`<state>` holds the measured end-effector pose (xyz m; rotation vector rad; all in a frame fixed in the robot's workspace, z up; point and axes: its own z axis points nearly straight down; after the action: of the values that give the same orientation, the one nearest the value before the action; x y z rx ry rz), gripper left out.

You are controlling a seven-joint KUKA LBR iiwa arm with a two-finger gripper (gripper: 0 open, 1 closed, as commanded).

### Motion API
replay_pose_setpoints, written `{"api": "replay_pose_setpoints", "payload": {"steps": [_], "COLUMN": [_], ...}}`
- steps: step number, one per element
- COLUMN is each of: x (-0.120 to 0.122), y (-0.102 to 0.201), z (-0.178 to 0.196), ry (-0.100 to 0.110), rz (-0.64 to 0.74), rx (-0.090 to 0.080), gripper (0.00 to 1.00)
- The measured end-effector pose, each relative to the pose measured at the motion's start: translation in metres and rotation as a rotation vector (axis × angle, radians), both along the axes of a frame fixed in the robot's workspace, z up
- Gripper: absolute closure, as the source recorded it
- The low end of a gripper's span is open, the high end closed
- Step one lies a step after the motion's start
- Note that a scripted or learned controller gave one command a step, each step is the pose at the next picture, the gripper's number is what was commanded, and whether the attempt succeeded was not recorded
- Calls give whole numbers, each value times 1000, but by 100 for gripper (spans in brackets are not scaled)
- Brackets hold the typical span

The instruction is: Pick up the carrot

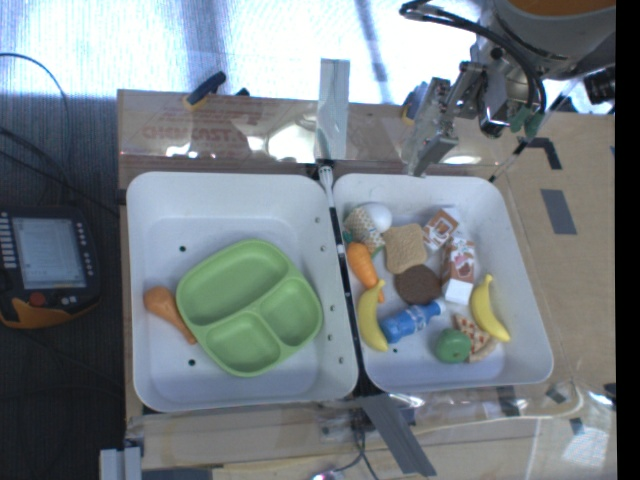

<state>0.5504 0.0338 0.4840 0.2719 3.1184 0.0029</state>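
Camera view, looking down on both bins: my claw (425, 148) hangs above the back rim of the right bin (520, 268), up top of frame, w/ nothing between its fingers. Whether they're spread or pressed together, I can't tell from this angle.

Carrot (361, 264) lies in the right bin, hard by the divider between the two bins, approx. mid-depth. Long axis runs near-to-far w/ a slight slant: green-topped blunt end points toward the far-left, narrow orange tip points toward the near-right. It's well apart from my claw.

Neighbours: a white egg (374, 214) and a speckled item just behind the carrot's top end; a yellow banana (371, 316) just in front of the tip, near touching. To its right a tan slice of bread (405, 247), a brown cookie (417, 285), and a blue bottle (409, 321) lying flat. Further right: small red-and-white packs, a second banana (487, 308), a green round fruit (452, 345), a pizza slice.

Left bin (150, 208) holds a green divided plate (250, 306) and an orange drumstick (167, 308) at the plate's left edge.
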Motion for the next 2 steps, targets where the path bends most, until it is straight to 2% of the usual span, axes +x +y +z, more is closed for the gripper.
{"api": "replay_pose_setpoints", "payload": {"steps": [1,2], "x": [0,-5], "y": [0,-29], "z": [-3,-194], "ry": [7,20], "rz": [-1,-131], "rx": [-1,-1], "gripper": [0,0]}}
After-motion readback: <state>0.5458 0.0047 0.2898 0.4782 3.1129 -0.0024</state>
